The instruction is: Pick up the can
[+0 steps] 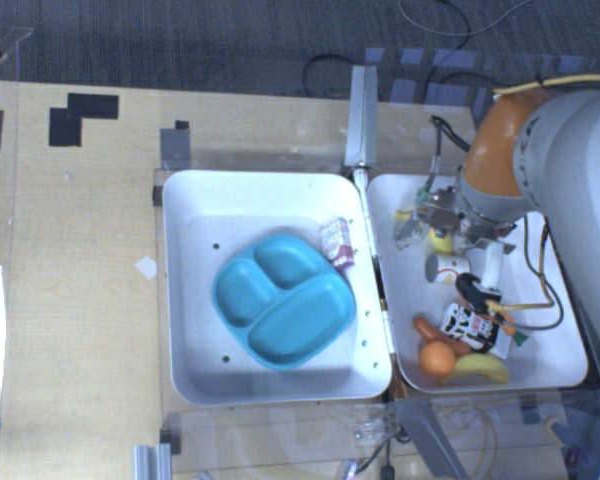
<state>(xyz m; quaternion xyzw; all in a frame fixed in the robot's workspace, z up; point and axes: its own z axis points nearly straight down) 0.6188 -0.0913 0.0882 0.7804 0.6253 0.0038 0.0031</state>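
Pale wooden bench (80, 268) carries two white bins. Inside the left bin (180, 298), the can (337, 243) lies on its side against the right wall, touching a blue divided plate (283, 300) at the plate's 1 o'clock. The gripper (432, 236) hangs in the right bin (570, 368), at the can's 3 o'clock, well apart; its grip state cannot be told.

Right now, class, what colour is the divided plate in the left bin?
Light blue: the divided plate shows best in the camera view, lying in the left bin.
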